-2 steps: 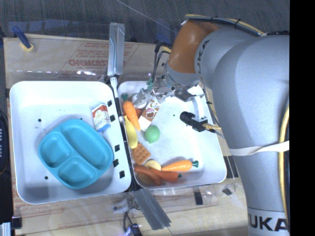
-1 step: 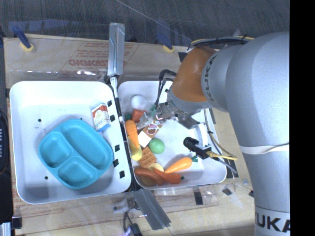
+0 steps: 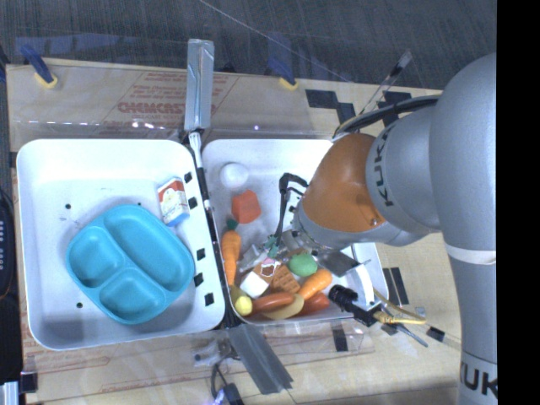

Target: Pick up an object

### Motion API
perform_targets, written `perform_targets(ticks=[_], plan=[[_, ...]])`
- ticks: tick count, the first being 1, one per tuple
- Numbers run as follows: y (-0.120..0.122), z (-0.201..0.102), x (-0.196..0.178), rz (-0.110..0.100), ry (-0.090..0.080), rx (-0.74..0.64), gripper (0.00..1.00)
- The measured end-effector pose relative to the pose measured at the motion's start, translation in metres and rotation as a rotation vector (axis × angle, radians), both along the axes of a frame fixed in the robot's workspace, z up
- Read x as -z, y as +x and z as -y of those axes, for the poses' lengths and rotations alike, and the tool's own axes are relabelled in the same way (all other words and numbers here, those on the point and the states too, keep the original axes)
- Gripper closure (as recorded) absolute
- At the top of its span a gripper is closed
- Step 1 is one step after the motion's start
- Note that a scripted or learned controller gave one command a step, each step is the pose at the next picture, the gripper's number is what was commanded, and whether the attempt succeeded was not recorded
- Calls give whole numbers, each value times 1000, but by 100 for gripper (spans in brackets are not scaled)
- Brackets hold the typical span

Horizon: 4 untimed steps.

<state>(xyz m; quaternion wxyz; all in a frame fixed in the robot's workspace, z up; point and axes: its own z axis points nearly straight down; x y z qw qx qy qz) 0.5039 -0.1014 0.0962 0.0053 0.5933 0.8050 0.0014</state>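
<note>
A blue divided tray (image 3: 128, 262) lay in the left bin (image 3: 51, 167), toward its front edge. A small red-and-white carton (image 3: 172, 201) rested just beyond the tray, near the bin's right wall.

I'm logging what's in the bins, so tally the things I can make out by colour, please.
Blue: 1, the divided tray
Orange: 3, two carrots and a block
Green: 1, a round piece
White: 1, a ball
Red and white: 1, a small carton
Total: 7; the rest of the pile is too jumbled to count.
</note>
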Motion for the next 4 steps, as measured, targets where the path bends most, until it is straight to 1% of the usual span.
perform_targets(ticks=[1, 2, 3, 4], plan=[[54, 2, 4, -10, 2, -116, 0], [99, -50, -98, -6, -1, -577, 0], [113, -6, -15, 3, -5, -460, 0], [150, 18, -2, -15, 7, -360, 0]])
